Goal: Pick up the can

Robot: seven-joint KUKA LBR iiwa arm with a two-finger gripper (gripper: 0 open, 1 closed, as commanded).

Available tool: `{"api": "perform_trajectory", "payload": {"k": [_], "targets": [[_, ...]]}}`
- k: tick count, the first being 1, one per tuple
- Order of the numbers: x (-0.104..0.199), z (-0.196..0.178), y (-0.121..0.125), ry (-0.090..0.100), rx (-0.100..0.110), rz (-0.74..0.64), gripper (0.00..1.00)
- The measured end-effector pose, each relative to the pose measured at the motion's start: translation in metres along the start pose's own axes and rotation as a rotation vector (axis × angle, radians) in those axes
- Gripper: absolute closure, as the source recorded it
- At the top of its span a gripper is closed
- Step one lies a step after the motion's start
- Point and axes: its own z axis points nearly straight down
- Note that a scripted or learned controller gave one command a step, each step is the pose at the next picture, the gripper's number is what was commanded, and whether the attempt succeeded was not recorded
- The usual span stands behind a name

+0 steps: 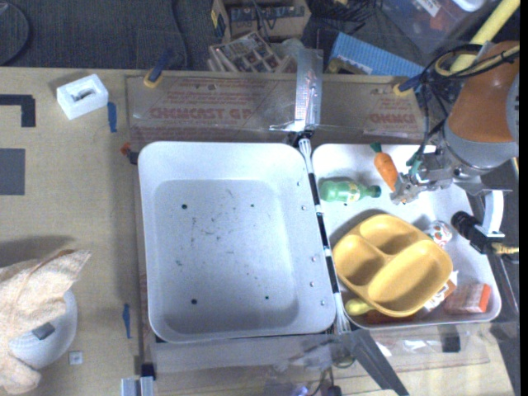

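Well, you see the arm [483, 114] coming in from the right side, and the gripper [407, 186] is over the back part of the right bin [346, 159]. It sits just beside the carrot [385, 170], on the carrot's right. Whether it is open or closed, you cannot tell from this angle; it is too small and dark. Nothing shows as held.

The can [440, 233] is prob. the small white-and-red round thing in the right bin, touching or almost touching the right edge of the yellow plate [394, 262]. It is blurred, so I am not fully sure. It lies nearer to the camera than the gripper and apart from it.

Other things in the same bin: a green bottle [345, 190] lying on its side at the back left, btw. the carrot and the plate, and an orange box [467, 299] in the front right corner, partly under the plate rim.

The left bin [223, 238] stands beside, w/ a beige cloth [37, 291] on the bench further left.
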Motion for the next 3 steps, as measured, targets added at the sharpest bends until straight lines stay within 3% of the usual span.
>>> {"api": "perform_trajectory", "payload": {"k": [1, 2, 3], "targets": [[-0.071, -0.047, -0.082, 0.001, 0.001, -0.086, 1.00], [-0.022, -0.039, -0.042, 0.000, -0.001, -0.038, 1.00], [-0.040, -0.033, -0.035, -0.002, -0.003, -0.580, 1.00]]}}
